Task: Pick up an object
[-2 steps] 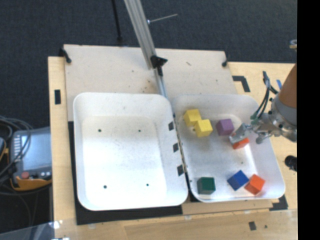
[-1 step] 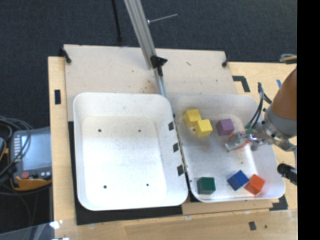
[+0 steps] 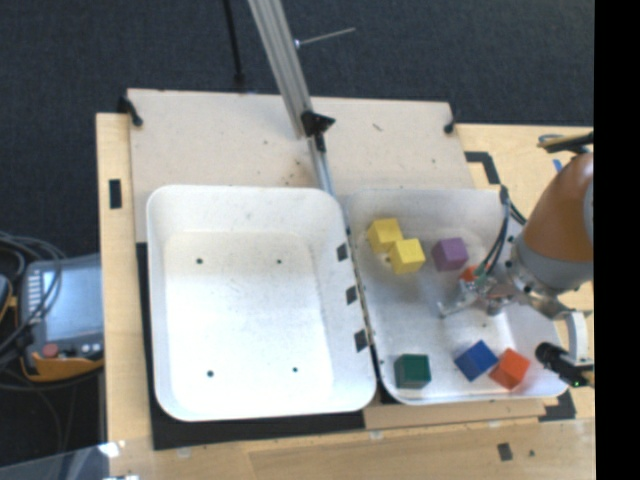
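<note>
From above you see the pincer (image 3: pixel 470 296) low in the right-hand white plastic bin (image 3: pixel 425 213), near that bin's right wall; you cannot tell how it is set. A small purple cube (image 3: pixel 450 253) lies just beside it, toward the bin's far edge. Two joined yellow cubes (image 3: pixel 396 245) sit further left. Along the near edge lie a dark green cube (image 3: pixel 412 370), a blue cube (image 3: pixel 476 360) and an orange cube (image 3: pixel 511 368), the last two touching. The left-hand white bin (image 3: pixel 160 218) sits alongside on the desk (image 3: pixel 115 268).
</note>
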Controlling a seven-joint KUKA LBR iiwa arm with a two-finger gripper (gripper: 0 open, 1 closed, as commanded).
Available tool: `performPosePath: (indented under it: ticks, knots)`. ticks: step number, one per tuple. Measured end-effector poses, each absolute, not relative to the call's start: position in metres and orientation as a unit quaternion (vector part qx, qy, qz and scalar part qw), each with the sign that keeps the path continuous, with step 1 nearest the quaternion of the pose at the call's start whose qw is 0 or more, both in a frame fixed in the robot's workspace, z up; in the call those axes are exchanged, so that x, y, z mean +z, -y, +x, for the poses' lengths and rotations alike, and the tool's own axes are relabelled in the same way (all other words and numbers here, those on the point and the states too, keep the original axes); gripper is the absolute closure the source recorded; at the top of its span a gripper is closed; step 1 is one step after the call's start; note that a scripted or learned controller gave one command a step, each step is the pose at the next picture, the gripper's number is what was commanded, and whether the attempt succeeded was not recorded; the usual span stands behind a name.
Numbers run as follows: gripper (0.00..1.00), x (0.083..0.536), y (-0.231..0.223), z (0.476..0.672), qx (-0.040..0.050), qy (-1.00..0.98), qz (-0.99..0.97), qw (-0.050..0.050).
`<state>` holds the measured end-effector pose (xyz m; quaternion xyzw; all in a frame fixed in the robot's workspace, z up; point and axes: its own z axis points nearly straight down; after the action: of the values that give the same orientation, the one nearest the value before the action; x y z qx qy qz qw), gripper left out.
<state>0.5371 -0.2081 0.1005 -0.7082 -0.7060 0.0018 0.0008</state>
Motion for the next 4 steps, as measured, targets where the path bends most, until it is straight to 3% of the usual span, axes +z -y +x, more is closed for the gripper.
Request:
performPosePath:
  ticks: [1, 4]
  knots:
    - [1.0, 0.115, 0.209, 0.54, -0.0018, 0.703, -0.711, -0.003]
    - [1.0, 0.251, 0.199, 0.543, -0.0016, 0.709, -0.705, -0.003]
